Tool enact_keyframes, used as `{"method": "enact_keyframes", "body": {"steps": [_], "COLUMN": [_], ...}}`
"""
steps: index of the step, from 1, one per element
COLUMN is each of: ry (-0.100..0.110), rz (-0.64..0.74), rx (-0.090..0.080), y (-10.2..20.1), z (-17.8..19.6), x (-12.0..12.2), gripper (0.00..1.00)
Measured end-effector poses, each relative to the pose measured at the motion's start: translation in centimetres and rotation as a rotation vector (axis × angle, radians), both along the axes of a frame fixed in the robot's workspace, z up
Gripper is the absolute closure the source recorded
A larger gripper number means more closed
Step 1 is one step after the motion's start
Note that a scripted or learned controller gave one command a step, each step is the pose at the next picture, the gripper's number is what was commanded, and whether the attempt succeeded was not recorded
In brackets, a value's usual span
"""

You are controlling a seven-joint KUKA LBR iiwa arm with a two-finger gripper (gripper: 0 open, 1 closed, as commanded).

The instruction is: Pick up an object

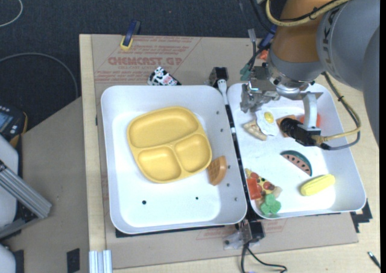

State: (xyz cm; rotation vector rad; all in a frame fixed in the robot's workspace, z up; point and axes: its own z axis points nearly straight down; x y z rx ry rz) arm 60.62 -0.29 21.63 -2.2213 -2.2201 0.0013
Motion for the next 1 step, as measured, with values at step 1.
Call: {"method": "enact_keyframes", "body": {"steps": [1], "ry": [0.002], "rz": [0.002], "rx": [0.001], "y": [0.51], "z": [-0.08], "x": [-0.29], "gripper": [1.0]}}
